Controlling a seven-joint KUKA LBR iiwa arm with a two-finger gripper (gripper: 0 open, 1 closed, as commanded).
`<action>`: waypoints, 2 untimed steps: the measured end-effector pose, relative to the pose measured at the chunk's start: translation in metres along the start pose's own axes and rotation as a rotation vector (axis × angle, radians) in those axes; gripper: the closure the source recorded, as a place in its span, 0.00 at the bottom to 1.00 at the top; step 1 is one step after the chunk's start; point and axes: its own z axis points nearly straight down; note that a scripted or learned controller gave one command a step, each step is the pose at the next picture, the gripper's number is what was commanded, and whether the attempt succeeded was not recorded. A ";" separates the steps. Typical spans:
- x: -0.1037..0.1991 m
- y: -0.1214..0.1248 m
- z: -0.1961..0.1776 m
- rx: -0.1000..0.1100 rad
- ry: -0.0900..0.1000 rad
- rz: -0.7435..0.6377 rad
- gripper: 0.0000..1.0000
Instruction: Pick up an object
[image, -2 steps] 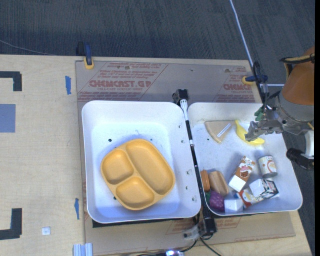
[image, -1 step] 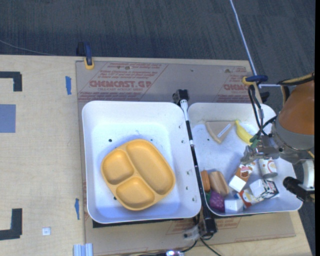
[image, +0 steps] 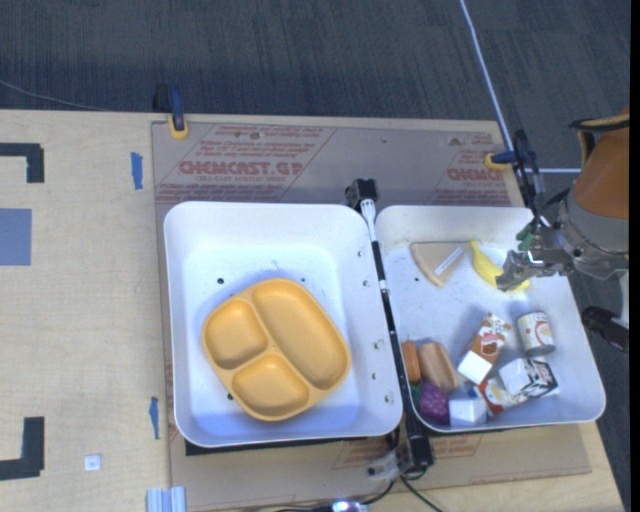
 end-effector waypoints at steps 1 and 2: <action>0.006 0.009 0.006 -0.001 0.000 0.000 1.00; 0.007 0.029 -0.001 -0.001 0.000 -0.001 1.00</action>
